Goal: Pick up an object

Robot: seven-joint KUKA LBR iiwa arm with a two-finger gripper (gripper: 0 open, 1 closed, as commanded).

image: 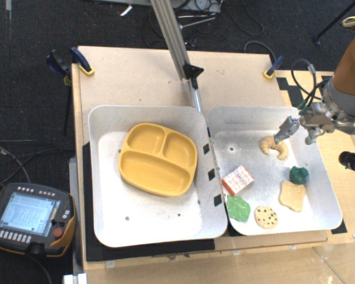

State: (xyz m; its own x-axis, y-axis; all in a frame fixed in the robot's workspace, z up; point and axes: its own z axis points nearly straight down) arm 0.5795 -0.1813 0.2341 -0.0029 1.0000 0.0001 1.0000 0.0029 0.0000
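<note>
My gripper [298, 131] hangs over the back right of the right bin [248, 122], fingers spread apart and nothing between them. One fingertip [282, 134] is just above a tan croissant-shaped piece [274, 147]. Further forward in that bin lie a dark green lump [299, 174], a tan bread-like slice [292, 196], a chocolate-chip cookie [265, 217], a bright green leaf-shaped piece [238, 208] and a small red-and-white box [238, 179].
The left bin [106, 158] holds a yellow divided plate [158, 158]. A metal pole [173, 31] slants up from between the bins. A teach pendant [26, 218] sits off the bench at lower left. Clamps [81, 62] grip the bench's back corners.
</note>
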